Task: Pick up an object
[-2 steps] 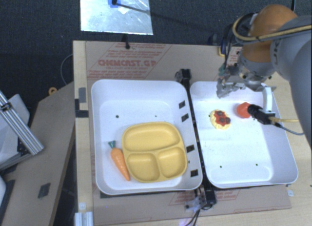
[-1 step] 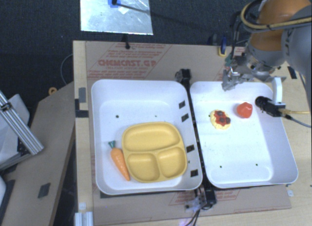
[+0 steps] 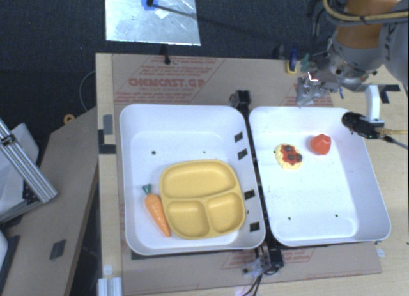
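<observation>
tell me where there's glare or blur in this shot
Camera view: the foil sheet above the bench glares bright; both white bins look slightly washed out; the gripper is soft and blurred; carrot and yellow tray stay fairly sharp.

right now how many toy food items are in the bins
3. A carrot lies in the left bin, beside the yellow tray. A small pizza and a red item lie apart in the right bin. None looks hidden.
</observation>
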Available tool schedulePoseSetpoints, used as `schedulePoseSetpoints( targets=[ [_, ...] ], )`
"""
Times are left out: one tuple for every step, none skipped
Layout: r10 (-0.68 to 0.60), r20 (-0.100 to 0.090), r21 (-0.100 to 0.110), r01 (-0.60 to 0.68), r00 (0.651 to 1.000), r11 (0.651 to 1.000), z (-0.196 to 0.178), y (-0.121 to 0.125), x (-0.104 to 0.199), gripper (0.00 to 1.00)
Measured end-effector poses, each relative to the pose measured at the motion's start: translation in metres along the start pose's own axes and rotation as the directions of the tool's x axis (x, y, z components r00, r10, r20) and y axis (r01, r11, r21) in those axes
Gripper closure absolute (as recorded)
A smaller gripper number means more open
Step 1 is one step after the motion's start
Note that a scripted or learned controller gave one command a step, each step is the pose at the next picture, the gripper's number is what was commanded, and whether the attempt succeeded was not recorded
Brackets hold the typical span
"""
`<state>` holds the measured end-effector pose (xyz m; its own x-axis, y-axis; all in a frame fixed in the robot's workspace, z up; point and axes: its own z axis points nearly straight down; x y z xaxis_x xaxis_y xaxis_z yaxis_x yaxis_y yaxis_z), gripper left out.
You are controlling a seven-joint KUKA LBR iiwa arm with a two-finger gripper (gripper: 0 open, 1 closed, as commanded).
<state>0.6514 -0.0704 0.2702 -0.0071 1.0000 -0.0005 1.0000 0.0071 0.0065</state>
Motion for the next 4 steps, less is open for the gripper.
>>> schedulePoseSetpoints(
  targets=[
    [-0.002,-0.001,0.006,0.002,1.0,1.0,0.005,-0.018,0.044,1.0],
    [-0.001,-0.001,0.007,0.001,1.0,1.0,0.004,-0.045,0.086,1.0],
    [-0.001,-0.002,0.009,0.001,1.0,1.0,0.027,-0.079,0.126,1.0],
    [-0.002,-0.002,0.01,0.002,1.0,1.0,0.044,-0.115,0.169,1.0]
  ],
)
